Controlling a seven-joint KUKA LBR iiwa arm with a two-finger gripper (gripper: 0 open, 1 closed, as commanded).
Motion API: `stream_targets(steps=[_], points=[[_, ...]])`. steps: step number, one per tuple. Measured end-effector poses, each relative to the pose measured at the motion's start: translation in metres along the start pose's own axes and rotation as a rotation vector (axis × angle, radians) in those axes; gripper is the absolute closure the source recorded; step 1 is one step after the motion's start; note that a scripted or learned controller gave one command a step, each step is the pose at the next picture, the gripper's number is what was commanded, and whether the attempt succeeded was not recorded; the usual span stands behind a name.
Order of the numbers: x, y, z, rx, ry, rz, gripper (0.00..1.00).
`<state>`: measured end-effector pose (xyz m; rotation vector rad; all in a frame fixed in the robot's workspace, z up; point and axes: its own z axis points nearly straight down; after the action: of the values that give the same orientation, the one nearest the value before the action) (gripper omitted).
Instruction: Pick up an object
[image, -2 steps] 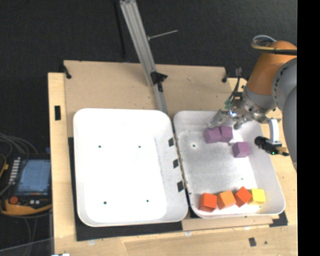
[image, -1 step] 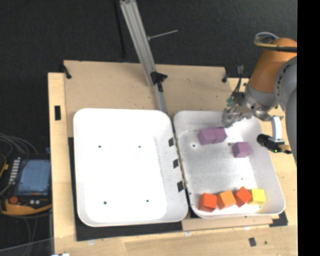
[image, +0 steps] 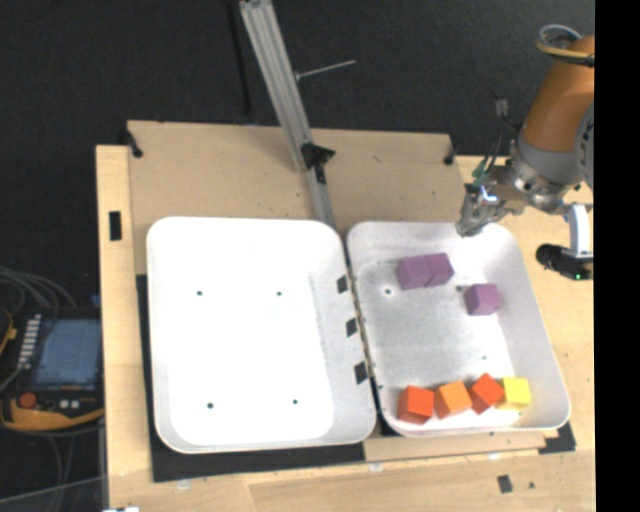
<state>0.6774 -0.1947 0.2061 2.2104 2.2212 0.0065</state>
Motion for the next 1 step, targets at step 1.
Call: stream_targets(steps=[1], points=[[-0.0016,0.0013,-0.034,0.003,0.001,-0.004,1.0]])
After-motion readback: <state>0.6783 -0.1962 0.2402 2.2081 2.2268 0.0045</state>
